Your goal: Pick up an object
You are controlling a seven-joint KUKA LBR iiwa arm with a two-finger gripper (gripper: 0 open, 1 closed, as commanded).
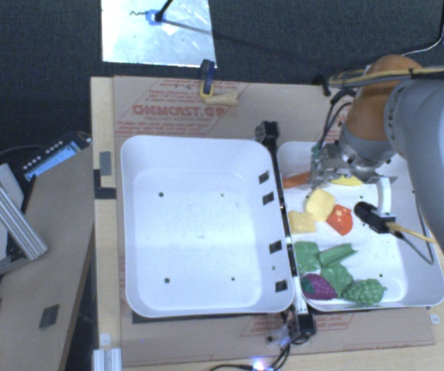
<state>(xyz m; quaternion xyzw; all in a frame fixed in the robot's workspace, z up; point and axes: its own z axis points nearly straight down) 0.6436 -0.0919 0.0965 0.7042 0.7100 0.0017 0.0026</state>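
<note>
Toys lay clustered in the right bin (422, 288): an orange carrot (297, 180), yellow pepper (320, 204), yellow wedge (301, 222), red-orange piece (340, 219), green leaves (323, 255), purple piece (319, 287) and green bumpy piece (363, 291). The gripper (331, 170) hung low by the carrot; its grasp couldn't be told. The left bin (198, 226) sat alongside

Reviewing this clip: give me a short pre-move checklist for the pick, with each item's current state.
1. Gripper over the right bin: ok.
2. Something between the fingers: cannot tell, the wrist hides them.
3. Targets within reach: ok; orange piece and yellow piece lie beside the gripper.
4. Red piece free of the arm: ok.
5. Green pieces and purple piece away from the gripper: ok.
6. Left bin undisturbed: ok.
</note>
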